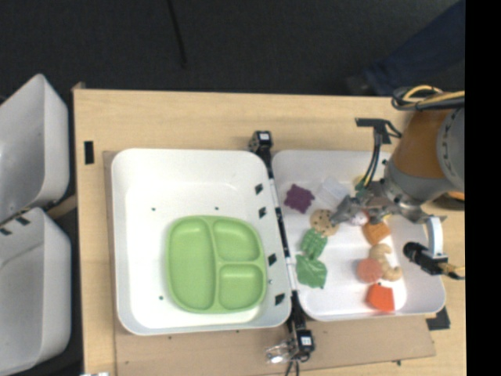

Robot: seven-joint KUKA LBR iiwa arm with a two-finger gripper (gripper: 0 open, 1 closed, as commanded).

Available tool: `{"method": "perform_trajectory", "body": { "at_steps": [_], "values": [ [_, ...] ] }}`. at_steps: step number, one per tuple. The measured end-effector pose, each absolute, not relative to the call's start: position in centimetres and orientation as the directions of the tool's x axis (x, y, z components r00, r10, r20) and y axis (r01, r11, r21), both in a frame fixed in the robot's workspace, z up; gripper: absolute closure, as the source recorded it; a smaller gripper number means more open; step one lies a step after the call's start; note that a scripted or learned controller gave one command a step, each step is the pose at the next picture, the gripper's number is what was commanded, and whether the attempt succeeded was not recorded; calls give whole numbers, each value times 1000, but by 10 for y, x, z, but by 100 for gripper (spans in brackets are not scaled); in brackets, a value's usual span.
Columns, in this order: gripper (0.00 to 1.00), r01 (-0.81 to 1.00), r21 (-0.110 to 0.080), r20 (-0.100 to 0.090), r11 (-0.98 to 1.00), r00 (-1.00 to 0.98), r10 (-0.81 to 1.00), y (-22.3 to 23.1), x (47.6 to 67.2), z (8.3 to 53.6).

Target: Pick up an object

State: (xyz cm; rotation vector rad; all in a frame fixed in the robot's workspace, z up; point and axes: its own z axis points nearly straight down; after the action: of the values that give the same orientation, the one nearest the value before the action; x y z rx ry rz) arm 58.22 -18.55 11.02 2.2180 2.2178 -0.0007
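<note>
Gripper (pixel 341 210) hung low over the right bin (pixel 344 308), the grey arm (pixel 423 159) with its orange band coming in from the right edge of the bench (pixel 196 116). I could not tell how its tips stood; they blurred into the clutter beneath, and nothing showed plainly between them.

Just beside the tip, on its left and a little toward the near side, lay a tan, speckled round piece (pixel 320 222), close enough that touching or not was beyond me. Farther left and toward the back sat a purple object (pixel 298 197). Below the tip toward the near rim lay a green object (pixel 313 244), and a second green lump (pixel 311 272) beyond it. To the right, under the wrist, sat an orange piece (pixel 376 232), then a cream-coloured one (pixel 382 253), a pinkish ball (pixel 369 270), and nearest the front rim a red-orange block (pixel 381 297).

Well apart to the left, the left bin (pixel 156 178) held a light green divided plate (pixel 215 265), lying flat with three compartments.
</note>
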Motion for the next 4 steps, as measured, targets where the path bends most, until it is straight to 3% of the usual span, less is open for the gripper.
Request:
{"method": "perform_trajectory", "body": {
  "at_steps": [1,2,4],
  "values": [
    [0,1000,11,-4,-2,2,1000,-187,586,107],
    [100,1000,8,-4,-5,5,1000,-188,585,115],
    [100,1000,5,-2,2,-2,1000,-192,596,220]
  ]
}}
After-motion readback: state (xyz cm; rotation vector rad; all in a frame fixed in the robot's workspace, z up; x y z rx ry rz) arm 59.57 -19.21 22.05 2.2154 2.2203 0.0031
